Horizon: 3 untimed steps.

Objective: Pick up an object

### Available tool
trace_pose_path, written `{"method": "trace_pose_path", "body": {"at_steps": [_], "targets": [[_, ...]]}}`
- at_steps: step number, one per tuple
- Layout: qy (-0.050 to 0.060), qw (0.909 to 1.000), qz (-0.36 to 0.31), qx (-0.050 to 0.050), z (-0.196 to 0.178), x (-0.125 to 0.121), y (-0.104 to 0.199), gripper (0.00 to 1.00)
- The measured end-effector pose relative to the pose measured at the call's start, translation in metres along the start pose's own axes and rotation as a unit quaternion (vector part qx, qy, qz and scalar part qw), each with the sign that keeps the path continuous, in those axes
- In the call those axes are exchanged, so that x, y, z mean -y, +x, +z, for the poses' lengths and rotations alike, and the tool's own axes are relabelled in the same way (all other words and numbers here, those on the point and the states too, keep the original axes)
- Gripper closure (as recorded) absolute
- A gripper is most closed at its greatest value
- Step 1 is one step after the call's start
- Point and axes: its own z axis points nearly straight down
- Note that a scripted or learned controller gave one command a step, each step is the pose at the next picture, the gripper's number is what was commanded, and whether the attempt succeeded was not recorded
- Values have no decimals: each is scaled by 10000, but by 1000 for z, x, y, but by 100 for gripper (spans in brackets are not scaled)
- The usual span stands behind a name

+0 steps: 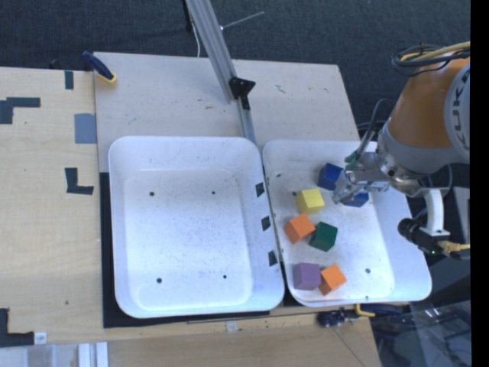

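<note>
While my tool [355, 183] hangs low over the right bin [382, 281] beside a blue cube [330, 176], can't tell its grip state w/ yellow cube [311, 200] nearby.

A: Contents of the right bin [397, 277]?
B: Blue cube [330, 176] at the far end; yellow cube [311, 200], orange cube [299, 227], green cube [324, 236] mid-bin; purple cube [306, 275] touching a second, smaller orange cube [332, 278] at the near end.

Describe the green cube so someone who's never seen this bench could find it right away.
Look in the right-hand shallow white bin, where the small coloured blocks lie. Near the middle of that cluster sits the dark green cube, just right of an orange cube and below a yellow cube. It is the only green block there.
</note>
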Motion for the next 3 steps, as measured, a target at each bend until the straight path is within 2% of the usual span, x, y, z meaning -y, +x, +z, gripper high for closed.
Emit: {"method": "trace_pose_path", "body": {"at_steps": [1, 2, 3], "targets": [[40, 10000, 4, 1, 30, 1, 0, 100], [21, 10000, -25, -15, 16, -8, 53, 100], [30, 10000, -27, -15, 12, -2, 103, 100]]}}
